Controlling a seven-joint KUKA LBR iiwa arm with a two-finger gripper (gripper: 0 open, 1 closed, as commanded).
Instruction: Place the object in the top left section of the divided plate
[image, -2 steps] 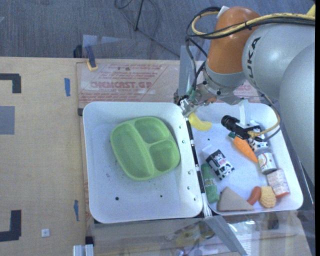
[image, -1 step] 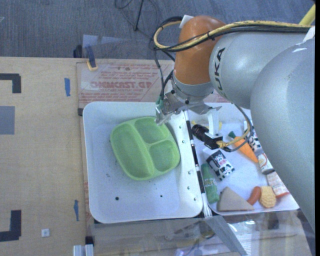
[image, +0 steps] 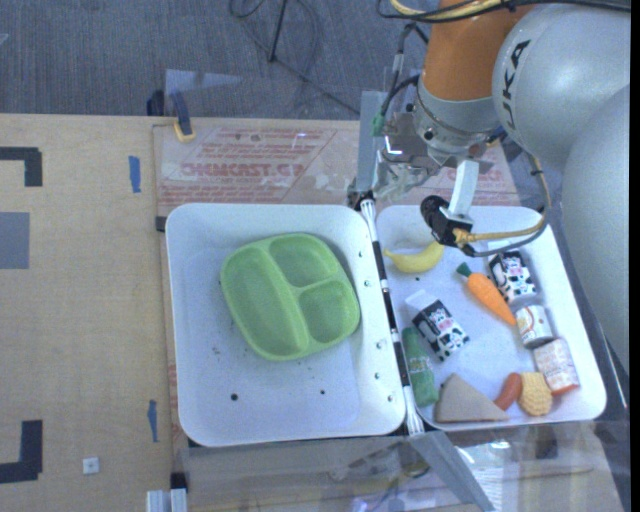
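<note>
Glossy grey arm with orange band, black lettering, black cables.

Left bin: white, shallow, with dark specks on its floor.
Right bin: white, shallow, touching the left bin along a shared edge.
Banana: yellow, at the upper left of the right bin.
Carrot: orange with a green top, lying diagonally near the bin's middle.
Cow-patterned cartons: two, one at centre, one at upper right.
Green bottle: lying along the bin's left wall.
Tan wedge: at the bottom edge, beside the green bottle.
Small can: just right of the carrot.
Blue tape strips: on the wooden bench, left of the bins.
</note>
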